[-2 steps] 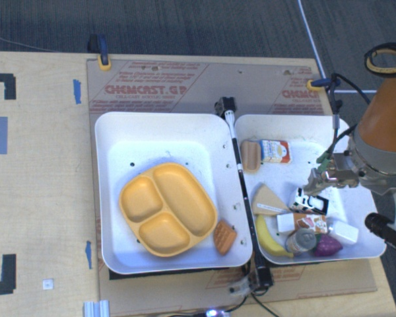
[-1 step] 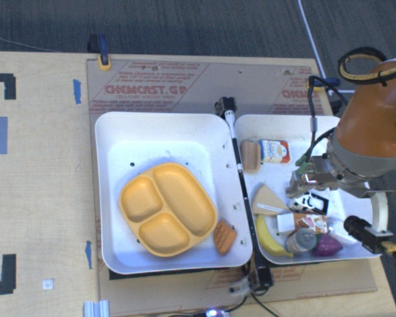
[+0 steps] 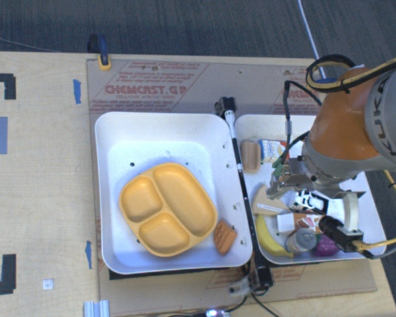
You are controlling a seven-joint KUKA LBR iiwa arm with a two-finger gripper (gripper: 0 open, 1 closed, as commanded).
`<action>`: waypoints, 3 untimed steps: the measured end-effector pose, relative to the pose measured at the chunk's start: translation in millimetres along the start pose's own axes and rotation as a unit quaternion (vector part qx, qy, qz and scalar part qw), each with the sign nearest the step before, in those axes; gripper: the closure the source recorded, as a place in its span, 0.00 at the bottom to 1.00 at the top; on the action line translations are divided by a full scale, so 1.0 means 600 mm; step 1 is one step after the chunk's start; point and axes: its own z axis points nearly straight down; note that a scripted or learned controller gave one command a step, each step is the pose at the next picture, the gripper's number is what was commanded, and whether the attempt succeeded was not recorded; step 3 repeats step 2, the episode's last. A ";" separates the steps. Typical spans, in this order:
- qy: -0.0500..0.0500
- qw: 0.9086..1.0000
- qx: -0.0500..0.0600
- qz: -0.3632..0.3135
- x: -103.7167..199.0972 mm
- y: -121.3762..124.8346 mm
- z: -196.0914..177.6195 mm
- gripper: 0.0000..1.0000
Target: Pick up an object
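I see the gripper [image 3: 285, 185] low in the right bin [image 3: 373, 213], lower right of frame, over crowded clutter: banana [image 3: 266, 238], purple toy [image 3: 325, 246]. Can't tell the fingers' state. Risk: a grab glances off neighbours or the bin wall. Left bin [image 3: 112, 177] with yellow tray [image 3: 166, 207] has more room.

The arm [image 3: 346, 121] covers the middle and far part of the right bin [image 3: 376, 226], so the bin's far rim and much of its floor are hidden. The gripper [image 3: 285, 180] hangs low among the clutter, its fingers lost against the things beneath it. Just below it, the banana [image 3: 267, 238] shows as a curve, its upper part tucked under a card [image 3: 272, 208]. Beside that, a small can [image 3: 302, 241] and a purple thing [image 3: 325, 246] are too small to make out. The arm runs off the picture's right side.
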 end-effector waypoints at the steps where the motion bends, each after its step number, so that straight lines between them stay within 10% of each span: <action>1: 0.000 1.000 -0.002 -0.001 0.109 -0.027 -0.064 1.00; 2: -0.001 1.000 -0.002 0.000 0.052 0.098 -0.165 1.00; 3: -0.001 1.000 -0.002 0.000 0.052 0.098 -0.165 1.00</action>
